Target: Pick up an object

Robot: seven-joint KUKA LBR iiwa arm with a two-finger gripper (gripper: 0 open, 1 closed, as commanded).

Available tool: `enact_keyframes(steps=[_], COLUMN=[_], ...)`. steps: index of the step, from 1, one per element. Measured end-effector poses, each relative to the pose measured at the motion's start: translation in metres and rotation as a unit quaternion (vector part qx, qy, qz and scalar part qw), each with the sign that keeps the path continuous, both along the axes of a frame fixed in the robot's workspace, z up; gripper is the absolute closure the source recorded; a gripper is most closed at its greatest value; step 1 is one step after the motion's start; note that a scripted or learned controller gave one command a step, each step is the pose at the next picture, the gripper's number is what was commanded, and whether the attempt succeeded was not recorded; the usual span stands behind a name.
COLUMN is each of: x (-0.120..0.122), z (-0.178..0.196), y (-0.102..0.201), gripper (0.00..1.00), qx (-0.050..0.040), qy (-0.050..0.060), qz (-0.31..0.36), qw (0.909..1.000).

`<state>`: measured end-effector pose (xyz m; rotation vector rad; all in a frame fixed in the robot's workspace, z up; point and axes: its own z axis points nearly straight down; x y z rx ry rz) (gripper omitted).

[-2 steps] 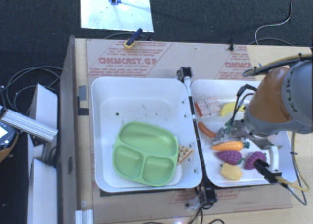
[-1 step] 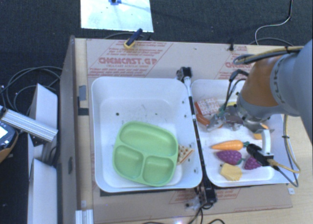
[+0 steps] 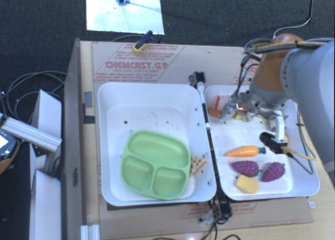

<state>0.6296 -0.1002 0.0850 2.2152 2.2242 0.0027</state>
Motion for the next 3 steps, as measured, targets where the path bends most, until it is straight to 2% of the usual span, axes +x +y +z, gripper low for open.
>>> enact_keyframes(steps=[1, 2, 3], x=[0.033, 0.033, -0.012], z=[-0.005, 0.006, 0.101], y=[0.009, 0.008, 0.076], gripper=[0.0, 1.0, 1.0], qx=[0.0014, 0.0003, 0.001], qy=[0.016, 0.017, -0.002], qz=[-0.004, -0.001, 0.001], qw=[0.9999, 0.9999, 1.0])
